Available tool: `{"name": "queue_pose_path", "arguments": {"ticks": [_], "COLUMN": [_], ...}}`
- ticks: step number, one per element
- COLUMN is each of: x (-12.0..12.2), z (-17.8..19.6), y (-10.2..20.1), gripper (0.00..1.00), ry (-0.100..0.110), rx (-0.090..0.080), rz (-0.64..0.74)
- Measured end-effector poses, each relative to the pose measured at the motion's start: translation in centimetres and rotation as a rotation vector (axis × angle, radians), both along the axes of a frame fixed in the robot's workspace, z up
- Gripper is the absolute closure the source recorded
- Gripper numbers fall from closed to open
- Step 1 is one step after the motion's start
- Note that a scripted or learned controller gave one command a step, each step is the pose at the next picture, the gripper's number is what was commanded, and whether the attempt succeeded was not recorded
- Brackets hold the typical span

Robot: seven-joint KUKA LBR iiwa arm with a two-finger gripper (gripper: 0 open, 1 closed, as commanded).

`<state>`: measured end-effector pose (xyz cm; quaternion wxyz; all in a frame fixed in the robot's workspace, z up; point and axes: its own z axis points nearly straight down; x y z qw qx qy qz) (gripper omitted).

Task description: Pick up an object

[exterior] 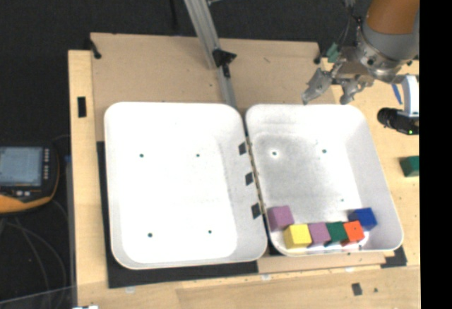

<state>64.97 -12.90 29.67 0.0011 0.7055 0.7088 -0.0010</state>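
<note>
Several small blocks lie along the near edge of the right bin [353, 131]: a purple one [280, 216], a yellow one [297, 235], a second purple one [319, 232], a green one [336, 231], an orange one [353, 231] and a blue one [364, 217]. My gripper [329, 92] hangs over the far rim of the right bin, well away from the blocks. Its two fingers are spread apart with nothing between them.
The left bin [176, 180] sits beside the right one on the wooden bench. A slanted metal rail [201, 18] runs down to the gap between the bins. A green thing [409, 166] lies on the bench right of the right bin.
</note>
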Motion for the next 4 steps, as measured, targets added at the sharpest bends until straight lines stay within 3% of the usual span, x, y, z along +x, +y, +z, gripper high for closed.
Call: {"name": "queue_pose_path", "arguments": {"ticks": [1,2,3,4], "x": [-14.0,-13.6,-10.1,-9.6], "z": [-4.7,-3.5,-5.1,-6.9], "y": [2.0,2.0,12.6,20.0], "gripper": [0.00,1.00,1.00,1.00], "ry": [0.006,-0.005,-0.002,0.002], "rx": [0.003,0.002,0.005,0.005], "rz": [-0.007,-0.012,0.005,0.005]}}
